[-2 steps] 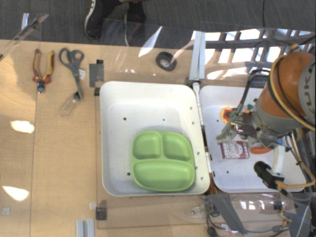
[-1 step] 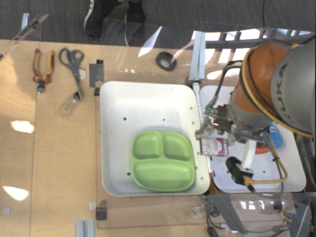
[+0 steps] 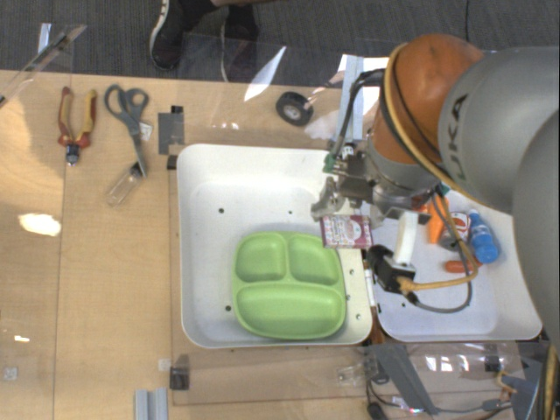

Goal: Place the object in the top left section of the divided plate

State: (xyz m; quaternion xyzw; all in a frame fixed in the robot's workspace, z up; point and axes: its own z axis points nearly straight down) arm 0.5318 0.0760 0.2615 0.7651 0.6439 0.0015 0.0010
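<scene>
The arm (image 3: pixel 490 103) reaches over the left bin (image 3: pixel 210 199). In this bin lies the green plate (image 3: pixel 289 285). The gripper (image 3: pixel 343 206) hangs above the plate's top right section, and a small pink packet (image 3: pixel 346 232) is just below it. I cannot tell if the fingers pinch it. The packet looks light, thin and a little slippery; its top edge seems best to take.
</scene>
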